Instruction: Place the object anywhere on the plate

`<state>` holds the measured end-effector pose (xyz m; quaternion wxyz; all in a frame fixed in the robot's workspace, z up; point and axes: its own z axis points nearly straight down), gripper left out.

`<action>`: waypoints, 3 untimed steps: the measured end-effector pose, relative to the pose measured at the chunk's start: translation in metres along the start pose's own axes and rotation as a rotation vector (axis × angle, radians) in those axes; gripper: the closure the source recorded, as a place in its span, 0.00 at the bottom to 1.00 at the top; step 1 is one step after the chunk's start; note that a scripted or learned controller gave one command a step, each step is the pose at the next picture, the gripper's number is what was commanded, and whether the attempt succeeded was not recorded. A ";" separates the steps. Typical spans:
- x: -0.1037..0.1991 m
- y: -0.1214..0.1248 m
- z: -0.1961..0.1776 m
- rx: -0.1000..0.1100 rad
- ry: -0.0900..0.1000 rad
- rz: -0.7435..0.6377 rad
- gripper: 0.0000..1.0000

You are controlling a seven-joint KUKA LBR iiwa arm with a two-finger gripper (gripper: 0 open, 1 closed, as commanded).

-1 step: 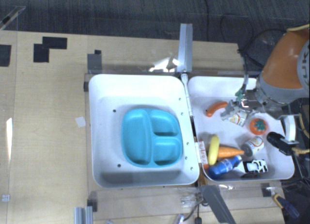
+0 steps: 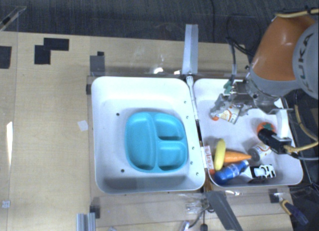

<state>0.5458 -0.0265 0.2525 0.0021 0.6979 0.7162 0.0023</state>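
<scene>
Blue three-compartment plate [image 2: 156,141] flat in left bin, nothing on it.

A blue divided plate [image 2: 156,141] was seen in the left bin [image 2: 107,105]. The gripper [image 2: 225,109] was positioned over the right bin [image 2: 294,172], above a banana [image 2: 219,154], carrot [image 2: 237,156] and blue bottle [image 2: 230,172].

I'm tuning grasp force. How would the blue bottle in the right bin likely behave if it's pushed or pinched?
The blue bottle lies on its side and looks rounded, so a push would probably roll it. Its glossy surface may slip in a pinch. The banana and carrot crowd it, so they'd likely shift too.
</scene>
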 end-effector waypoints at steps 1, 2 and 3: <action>-0.022 0.003 0.067 0.004 -0.001 0.073 1.00; 0.097 0.011 0.068 0.004 0.001 0.170 1.00; 0.096 0.012 0.068 0.004 0.000 0.171 0.00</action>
